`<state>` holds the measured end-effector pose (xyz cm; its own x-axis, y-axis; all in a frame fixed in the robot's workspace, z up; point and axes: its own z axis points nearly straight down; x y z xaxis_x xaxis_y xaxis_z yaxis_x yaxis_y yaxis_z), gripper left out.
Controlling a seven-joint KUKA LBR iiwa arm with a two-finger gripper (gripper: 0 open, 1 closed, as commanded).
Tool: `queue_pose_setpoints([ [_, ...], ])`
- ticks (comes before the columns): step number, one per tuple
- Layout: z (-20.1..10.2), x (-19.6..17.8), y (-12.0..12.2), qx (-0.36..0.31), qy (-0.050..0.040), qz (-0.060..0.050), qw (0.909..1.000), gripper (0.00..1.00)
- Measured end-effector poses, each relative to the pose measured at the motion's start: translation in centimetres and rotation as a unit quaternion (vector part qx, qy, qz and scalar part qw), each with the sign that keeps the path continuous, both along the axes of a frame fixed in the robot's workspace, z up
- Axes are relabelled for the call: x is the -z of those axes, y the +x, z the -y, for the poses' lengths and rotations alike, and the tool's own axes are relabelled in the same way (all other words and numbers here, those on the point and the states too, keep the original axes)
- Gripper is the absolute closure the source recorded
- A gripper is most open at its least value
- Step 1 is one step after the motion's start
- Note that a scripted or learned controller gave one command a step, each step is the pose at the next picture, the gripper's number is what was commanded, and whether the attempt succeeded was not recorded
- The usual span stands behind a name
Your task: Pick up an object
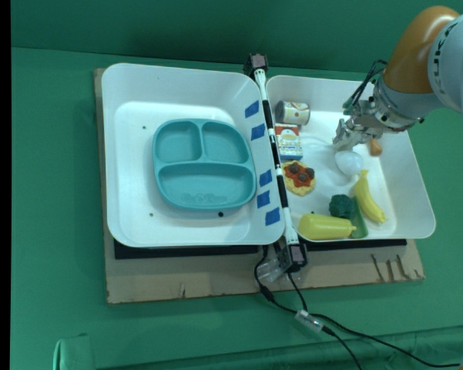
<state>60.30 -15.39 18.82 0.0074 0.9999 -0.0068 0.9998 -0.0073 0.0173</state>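
My gripper (352, 136) hangs over the upper middle of the right bin (416, 199), just above a white egg (348, 163). A small orange piece (376, 147) lies right beside the gripper. Around them lie a small can (293, 112), a red and white carton (289, 141), a pizza slice (300, 177), a banana (367, 197), a piece of broccoli (341, 205) and a yellow squash (323, 226). Nothing visibly hangs from the gripper.
The left bin (131, 206) holds a teal divided plate (204, 164). A black divider bar with blue tape marks (270, 168) runs between the bins. Cables (308, 322) trail off the front of the cardboard base.
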Motion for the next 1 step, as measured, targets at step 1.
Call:
queue_pose_setpoints([
  [1,-0.05,0.09,-0.02,0.000,0.0003,-0.001,1.0000,0.00],
])
